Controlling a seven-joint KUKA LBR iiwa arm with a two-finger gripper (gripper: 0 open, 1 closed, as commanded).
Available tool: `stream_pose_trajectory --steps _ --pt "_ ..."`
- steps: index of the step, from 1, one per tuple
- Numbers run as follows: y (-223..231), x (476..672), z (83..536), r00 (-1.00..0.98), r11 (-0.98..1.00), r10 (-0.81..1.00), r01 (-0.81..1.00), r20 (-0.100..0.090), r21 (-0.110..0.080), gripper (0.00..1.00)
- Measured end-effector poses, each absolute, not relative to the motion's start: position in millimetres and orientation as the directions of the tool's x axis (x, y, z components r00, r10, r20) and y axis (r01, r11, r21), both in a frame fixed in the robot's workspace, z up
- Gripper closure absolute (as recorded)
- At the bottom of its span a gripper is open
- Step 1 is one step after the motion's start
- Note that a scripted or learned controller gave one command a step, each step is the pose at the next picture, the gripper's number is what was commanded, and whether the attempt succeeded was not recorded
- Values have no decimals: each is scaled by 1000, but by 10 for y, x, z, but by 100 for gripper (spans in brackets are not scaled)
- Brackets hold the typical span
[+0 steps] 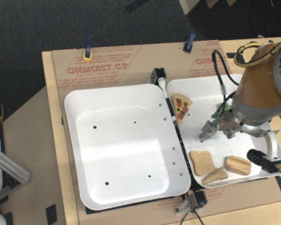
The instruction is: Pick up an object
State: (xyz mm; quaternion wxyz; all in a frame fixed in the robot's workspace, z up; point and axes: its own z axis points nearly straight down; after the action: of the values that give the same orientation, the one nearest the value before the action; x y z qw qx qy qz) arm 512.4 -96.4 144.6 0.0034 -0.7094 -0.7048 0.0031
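Note:
The right bin (205, 89) holds a toy pizza slice (181, 106) at its far left corner. Along its near edge lie a tan bread slice (202, 162), a smaller tan piece (215, 176) and a bread roll (237, 165). My gripper (216, 133) hangs over the middle of this bin, above and just behind the bread slice. Its fingers are spread open and nothing sits between them. The pizza slice is apart from it, to the left and further back.
The left bin (84, 139) is a wide white tray beside the right one, with a black divider rail (174, 126) between them. Cardboard (125, 61) lies beneath both bins. The arm's orange band (259, 85) covers the right bin's far right part.

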Motion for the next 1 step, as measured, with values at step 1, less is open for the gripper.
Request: stream_pose_trajectory --steps 1 --pt "-1075 5726 1641 -2 2 1000 1000 -3 7 0"
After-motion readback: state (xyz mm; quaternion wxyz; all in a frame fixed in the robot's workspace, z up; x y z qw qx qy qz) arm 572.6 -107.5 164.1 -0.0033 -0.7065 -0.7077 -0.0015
